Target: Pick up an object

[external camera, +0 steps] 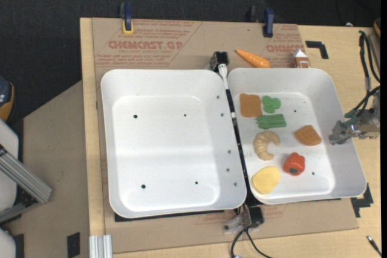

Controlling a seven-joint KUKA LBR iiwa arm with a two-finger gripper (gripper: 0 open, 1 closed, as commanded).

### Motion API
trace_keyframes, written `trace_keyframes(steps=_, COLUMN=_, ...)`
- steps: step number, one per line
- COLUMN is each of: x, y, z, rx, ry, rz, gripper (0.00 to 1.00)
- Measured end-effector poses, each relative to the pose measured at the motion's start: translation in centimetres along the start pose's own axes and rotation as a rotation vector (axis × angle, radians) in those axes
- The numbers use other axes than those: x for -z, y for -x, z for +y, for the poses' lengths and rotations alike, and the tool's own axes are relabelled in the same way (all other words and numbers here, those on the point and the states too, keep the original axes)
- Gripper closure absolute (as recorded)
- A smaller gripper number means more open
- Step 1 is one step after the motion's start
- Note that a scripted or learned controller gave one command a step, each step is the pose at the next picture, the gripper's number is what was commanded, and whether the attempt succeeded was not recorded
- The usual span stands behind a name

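From the camera view you look down on two white bins side by side on a brown bench (181,39). The left bin (166,142) shows you bare white floor with a few dark dots.

The right bin (326,93) holds all the loose objects. You can see a brown slab (250,105) at the top, with a green leafy piece (271,104) touching its right side and a flat green strip (271,121) just below. A croissant (266,144) lies near the middle, an orange wedge (308,135) to its right, a red pepper (294,164) below that, and a yellow lump (266,179) nearest the bottom rim. What the brown slab and the yellow lump are meant to be is hard to make out.

Outside the bin, a carrot (253,58) and a small bottle (300,59) lie on the bench just past the top rim.

The gripper (347,128) sits at the right rim of the right bin, near the orange wedge but apart from it. It is small, grey and cluttered with cables, and the arm behind it is cut off at the frame edge. You cannot tell how its tips stand, and nothing shows between them.
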State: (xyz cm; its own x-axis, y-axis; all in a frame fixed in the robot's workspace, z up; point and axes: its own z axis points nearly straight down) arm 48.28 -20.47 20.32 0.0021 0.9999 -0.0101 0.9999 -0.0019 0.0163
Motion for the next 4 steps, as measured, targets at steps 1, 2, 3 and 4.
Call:
trace_keyframes(steps=1, x=1.0, y=0.0, z=0.1, rx=0.001, ry=0.003, rz=-0.002, gripper=1.00)
trace_keyframes(steps=2, x=2.0, y=0.1, z=0.2, rx=0.001, ry=0.006, rz=-0.004, gripper=1.00)
trace_keyframes(steps=3, x=3.0, y=0.1, z=0.3, rx=0.002, ry=0.010, rz=-0.006, gripper=1.00)
trace_keyframes(steps=4, x=4.1, y=0.1, z=0.4, rx=0.002, ry=0.013, rz=-0.008, gripper=1.00)
